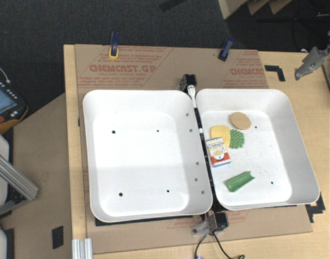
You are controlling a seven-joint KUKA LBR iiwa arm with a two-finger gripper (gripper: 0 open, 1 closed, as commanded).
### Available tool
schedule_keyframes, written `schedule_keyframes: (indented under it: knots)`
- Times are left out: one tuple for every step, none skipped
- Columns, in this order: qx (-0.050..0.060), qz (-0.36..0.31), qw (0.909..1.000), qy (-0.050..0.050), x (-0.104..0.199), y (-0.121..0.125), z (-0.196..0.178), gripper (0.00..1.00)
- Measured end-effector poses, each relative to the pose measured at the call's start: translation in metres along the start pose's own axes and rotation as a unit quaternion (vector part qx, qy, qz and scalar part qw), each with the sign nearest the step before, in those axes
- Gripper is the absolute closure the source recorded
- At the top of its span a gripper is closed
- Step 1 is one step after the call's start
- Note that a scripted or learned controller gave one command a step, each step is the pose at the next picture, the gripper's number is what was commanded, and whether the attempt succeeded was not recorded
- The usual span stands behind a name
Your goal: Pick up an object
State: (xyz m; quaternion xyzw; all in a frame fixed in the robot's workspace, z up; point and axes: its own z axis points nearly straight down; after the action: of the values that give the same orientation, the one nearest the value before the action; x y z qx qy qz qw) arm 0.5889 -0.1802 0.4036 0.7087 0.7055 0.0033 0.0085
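- Taken as the landmark: a small white-and-red box [218, 151], lying flat in the right bin [278, 144], close to that bin's inner wall.
- Touching the box's upper edge: a yellow piece [220, 132].
- Just up and to the right of the box, against the yellow piece: a round green item with a dotted surface [237, 139].
- Further up and right of the box, beyond the green dotted item: a flat tan disc [240, 121], near the yellow piece's top corner.
- Below and to the right of the box, apart from it: a long green block [239, 181], lying at a slant.
- To the left of the box, past the bins' shared edge: the left bin [138, 161], white with a few dark dots on its floor.
- Well above the box, at the far end of the seam between the bins: a black clip [190, 82].
- Under both bins: a brown cardboard sheet [154, 63] with red lettering, held by two blue clamps [114, 45] along the edge far from the box.
- Far up and to the right of the box, outside the right bin and over the bench's far corner: the gripper [310, 63], seen as a grey metal piece.
- Open or closed: cannot tell at this size and angle.
- Nothing seen held; all five items lying on the bin floor.
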Motion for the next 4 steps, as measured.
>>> schedule_keyframes:
  knots:
    - [0.005, -0.002, 1.0000, 0.002, 0.003, 0.001, -0.002, 1.00]
    - [0.003, -0.007, 1.0000, 0.004, 0.078, -0.010, -0.056, 1.00]
    - [0.004, -0.007, 1.0000, 0.004, 0.150, -0.040, -0.102, 1.00]
    - [0.005, -0.007, 1.0000, 0.005, 0.223, -0.052, -0.126, 1.00]
